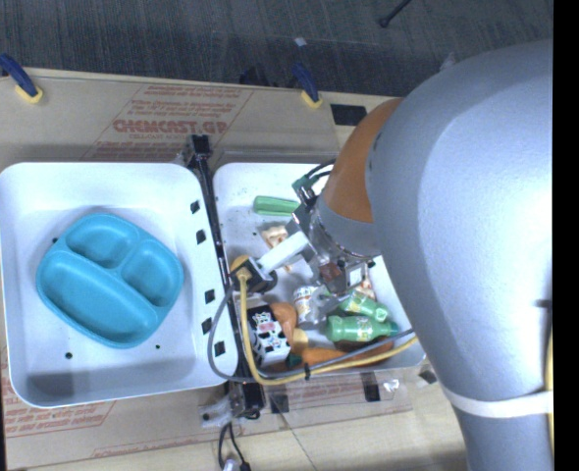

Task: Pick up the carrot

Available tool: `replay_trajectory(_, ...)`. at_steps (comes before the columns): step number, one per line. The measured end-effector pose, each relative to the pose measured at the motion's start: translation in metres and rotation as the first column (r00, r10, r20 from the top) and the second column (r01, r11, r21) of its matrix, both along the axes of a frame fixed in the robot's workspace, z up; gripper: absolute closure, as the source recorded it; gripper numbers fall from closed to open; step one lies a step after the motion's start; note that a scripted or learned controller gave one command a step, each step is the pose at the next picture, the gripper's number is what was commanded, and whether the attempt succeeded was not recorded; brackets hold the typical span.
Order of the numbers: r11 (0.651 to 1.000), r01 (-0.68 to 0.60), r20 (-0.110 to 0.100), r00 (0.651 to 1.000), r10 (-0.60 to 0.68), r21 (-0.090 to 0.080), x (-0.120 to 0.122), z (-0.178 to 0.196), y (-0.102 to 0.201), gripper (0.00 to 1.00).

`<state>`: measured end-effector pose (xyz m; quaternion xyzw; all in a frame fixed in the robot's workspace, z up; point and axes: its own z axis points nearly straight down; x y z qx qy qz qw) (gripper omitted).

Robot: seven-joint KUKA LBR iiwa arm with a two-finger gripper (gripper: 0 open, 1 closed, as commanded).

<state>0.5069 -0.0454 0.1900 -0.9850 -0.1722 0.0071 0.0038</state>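
The carrot is an orange, tapered thing lying along the front wall of the right bin. The green bottle and a yellow cable partly cover it. My gripper hangs low over the middle of the right bin, a little behind and above the carrot. The wrist and the big grey arm hide most of it. Nothing shows clearly in its grasp.
The right bin also holds a green cylinder at the back, an orange-brown lump, a black-and-white cube and a shiny metal piece. In the left bin lies a blue divided plate.
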Motion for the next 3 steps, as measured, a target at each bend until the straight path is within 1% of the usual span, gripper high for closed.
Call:
replay_trajectory(1, 0.868, -0.497, 0.006, 0.868, 0.497, 0.002, 0.033, -0.101, -0.051, 0.00)
replay_trajectory(2, 0.940, -0.341, 0.018, 0.940, 0.341, -0.006, -0.028, -0.097, -0.051, 0.00)
replay_trajectory(3, 0.937, -0.349, 0.016, 0.937, 0.349, -0.003, -0.027, -0.088, -0.051, 1.00)
